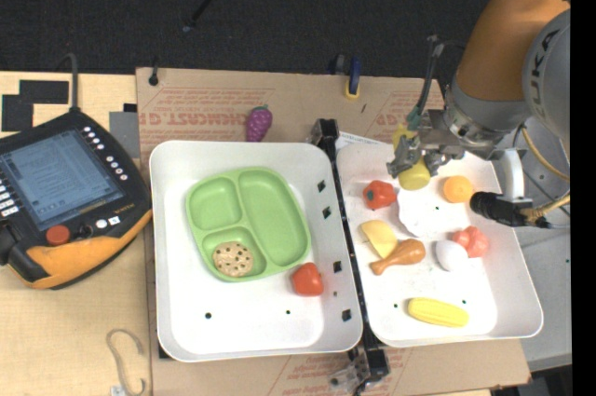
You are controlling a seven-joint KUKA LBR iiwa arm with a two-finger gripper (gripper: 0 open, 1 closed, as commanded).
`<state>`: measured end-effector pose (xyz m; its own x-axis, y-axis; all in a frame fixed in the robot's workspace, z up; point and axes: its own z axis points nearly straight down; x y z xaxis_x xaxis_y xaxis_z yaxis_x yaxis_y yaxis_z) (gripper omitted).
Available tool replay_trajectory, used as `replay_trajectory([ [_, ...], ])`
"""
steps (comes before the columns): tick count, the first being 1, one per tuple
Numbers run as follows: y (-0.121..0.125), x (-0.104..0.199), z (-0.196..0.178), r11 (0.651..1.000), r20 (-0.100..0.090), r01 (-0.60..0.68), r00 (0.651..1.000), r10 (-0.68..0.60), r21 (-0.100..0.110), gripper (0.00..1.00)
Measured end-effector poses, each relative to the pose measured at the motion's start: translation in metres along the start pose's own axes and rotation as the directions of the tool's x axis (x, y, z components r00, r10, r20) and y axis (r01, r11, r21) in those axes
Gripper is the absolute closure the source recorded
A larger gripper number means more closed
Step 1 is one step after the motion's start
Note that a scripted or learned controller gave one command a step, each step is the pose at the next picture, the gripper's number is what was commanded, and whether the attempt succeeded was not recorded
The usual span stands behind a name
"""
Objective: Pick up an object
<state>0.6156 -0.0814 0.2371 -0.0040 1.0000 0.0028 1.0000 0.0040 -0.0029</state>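
- Gripper [416,163] sits low over the right bin's [521,310] far edge, a yellow-green fruit [415,177] clamped between its fingers.
- Orange ball [456,189] lies just beside it — red tomato [379,194] on the other side.

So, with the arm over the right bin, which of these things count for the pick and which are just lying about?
For the pick:
gripper
yellow-green fruit right under it
red pepper
orange
cheese wedge
drumstick
corn cob
right bin

Lying about:
green tray with cookie
red tomato
purple grapes
teach pendant
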Motion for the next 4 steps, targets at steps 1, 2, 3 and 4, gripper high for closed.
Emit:
replay_trajectory([
  [1, -0.003, 0.058, 0.000, 1.000, 0.000, 0.000, 1.000, 0.000, 0.001, 1.00],
  [2, -0.005, 0.065, 0.017, 1.000, 0.003, -0.004, 1.000, 0.004, 0.002, 1.00],
  [3, -0.005, 0.065, 0.018, 1.000, 0.003, -0.005, 1.000, 0.005, 0.001, 1.00],
  [4, 0.000, 0.049, 0.010, 1.000, 0.003, -0.005, 1.000, 0.005, -0.001, 1.00],
])
